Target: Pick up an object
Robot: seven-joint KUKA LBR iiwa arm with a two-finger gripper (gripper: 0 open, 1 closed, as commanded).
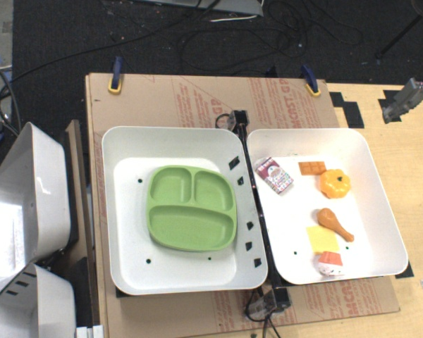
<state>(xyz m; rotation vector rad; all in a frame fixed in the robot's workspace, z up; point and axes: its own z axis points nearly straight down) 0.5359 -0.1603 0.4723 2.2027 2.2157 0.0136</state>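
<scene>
Since the gripper (407, 98) sits at the far right edge of the frame, upper part, well apart from everything, nothing is grasped yet, and I cannot tell if it is released or clenched. All candidates lie in the right bin (289, 217). I'd go for the orange pumpkin toy (335, 184) in the bin's upper right: chunky, rounded, lobed, with free space on most sides. I'd come straight down over its middle and watch the flat orange cracker (311, 167) just beside it, up-left. The drumstick (335, 224) lies tilted lower down, close to the yellow block (322, 239), so it's riskier. The green divided plate (192, 208) in the left bin (127, 160) is too flat to bother with.
</scene>
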